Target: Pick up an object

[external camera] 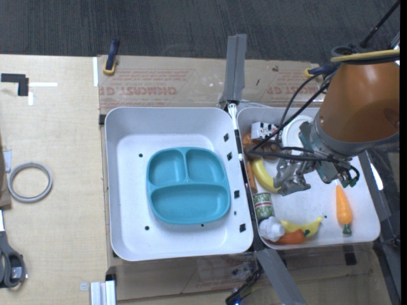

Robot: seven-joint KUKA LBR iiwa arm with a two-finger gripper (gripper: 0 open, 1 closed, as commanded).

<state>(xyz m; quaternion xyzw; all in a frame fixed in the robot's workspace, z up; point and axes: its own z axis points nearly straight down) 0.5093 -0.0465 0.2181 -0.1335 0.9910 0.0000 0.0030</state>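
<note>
Pincer (291, 184) beside curved yellow banana (263, 176)

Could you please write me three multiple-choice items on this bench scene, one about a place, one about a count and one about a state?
1. Where does the light blue divided plastic plate lie?
A. in the left white bin
B. in the right white bin
C. on the wooden bench top

2. How many compartments does the plate have?
A. two
B. three
C. four

3. How does the orange toy carrot with a green stem lie?
A. resting on the floor of the right white bin, apart from the end effector
B. on the plate
C. standing on the bin's rim

Answers:
1. A, the plate sits in the middle of the left bin.
2. B, two small sections above one long section.
3. A, it lies flat near the bin's right wall, with bare white floor between it and the end effector.
</note>
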